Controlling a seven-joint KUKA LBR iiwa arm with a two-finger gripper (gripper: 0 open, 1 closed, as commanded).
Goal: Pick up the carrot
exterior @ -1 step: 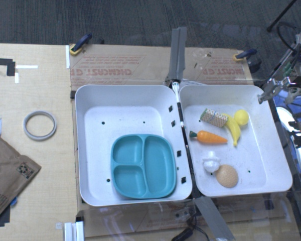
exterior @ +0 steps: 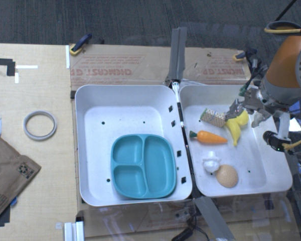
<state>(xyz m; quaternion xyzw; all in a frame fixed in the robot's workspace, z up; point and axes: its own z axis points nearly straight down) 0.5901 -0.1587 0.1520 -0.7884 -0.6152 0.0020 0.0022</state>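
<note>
The carrot (exterior: 209, 137), orange with a green stub at its left end, lies flat in the middle of the right bin (exterior: 271, 182). My gripper (exterior: 246, 112) hangs to the carrot's upper right, over the top end of a yellow banana (exterior: 236, 127). Its two dark fingers stand apart, so it is open, and nothing hangs from it. The gripper and the carrot are clearly apart, with the banana between them.
Also in the right bin are a speckled block (exterior: 213, 117) above the carrot, a small white item (exterior: 210, 163) and a tan egg-shaped thing (exterior: 227, 175) below it. The left bin (exterior: 90, 134) holds a teal divided plate (exterior: 143, 165). A tape ring (exterior: 40, 125) lies on the bench.
</note>
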